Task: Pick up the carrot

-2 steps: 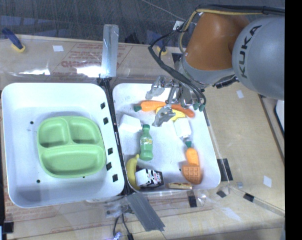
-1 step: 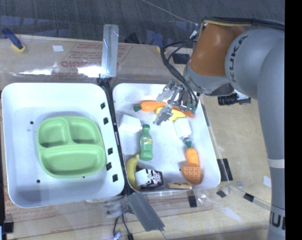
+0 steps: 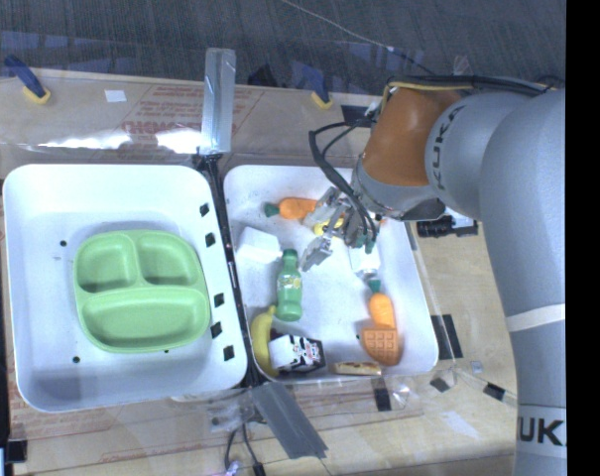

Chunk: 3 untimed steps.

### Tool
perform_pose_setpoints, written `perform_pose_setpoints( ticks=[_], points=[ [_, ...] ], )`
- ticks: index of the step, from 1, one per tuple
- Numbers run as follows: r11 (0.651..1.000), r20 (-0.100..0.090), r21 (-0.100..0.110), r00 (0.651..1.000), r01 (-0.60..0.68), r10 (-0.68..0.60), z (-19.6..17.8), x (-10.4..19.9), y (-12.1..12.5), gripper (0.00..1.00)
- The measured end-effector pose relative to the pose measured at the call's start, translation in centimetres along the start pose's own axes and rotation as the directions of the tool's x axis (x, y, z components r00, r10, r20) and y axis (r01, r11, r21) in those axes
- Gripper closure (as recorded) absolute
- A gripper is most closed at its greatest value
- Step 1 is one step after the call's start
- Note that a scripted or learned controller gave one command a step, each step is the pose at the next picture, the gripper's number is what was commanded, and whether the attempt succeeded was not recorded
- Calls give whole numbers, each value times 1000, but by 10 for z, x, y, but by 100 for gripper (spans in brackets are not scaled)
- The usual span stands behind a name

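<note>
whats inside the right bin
In the right bin: a carrot, green bottle, banana, waffle and the gripper. The arm hides the bin's upper right corner.

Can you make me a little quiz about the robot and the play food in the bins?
1. True or false: the green tray sits in the left bin.
2. Which lies nearest the tool: A) the banana, B) the carrot, C) the waffle?
3. What colour is the bottle in the right bin?

Key: 1 true. 2 B. 3 green.
</note>
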<state>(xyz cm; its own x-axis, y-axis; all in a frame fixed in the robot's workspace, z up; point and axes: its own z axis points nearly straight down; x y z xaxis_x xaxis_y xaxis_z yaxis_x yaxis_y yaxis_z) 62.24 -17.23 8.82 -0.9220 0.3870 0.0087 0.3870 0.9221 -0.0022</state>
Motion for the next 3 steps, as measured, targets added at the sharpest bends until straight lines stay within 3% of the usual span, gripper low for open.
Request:
perform_pose_setpoints(
  ticks=[1, 2, 3],
  points=[
    [999, 10, -2, 999, 41, -41, -4, 53, -63, 0],
    [994, 10, -2, 994, 111, -111, -3, 118, -90, 0],
    [993, 14, -2, 993, 120, -120, -14, 116, -88, 100]
  ],
)
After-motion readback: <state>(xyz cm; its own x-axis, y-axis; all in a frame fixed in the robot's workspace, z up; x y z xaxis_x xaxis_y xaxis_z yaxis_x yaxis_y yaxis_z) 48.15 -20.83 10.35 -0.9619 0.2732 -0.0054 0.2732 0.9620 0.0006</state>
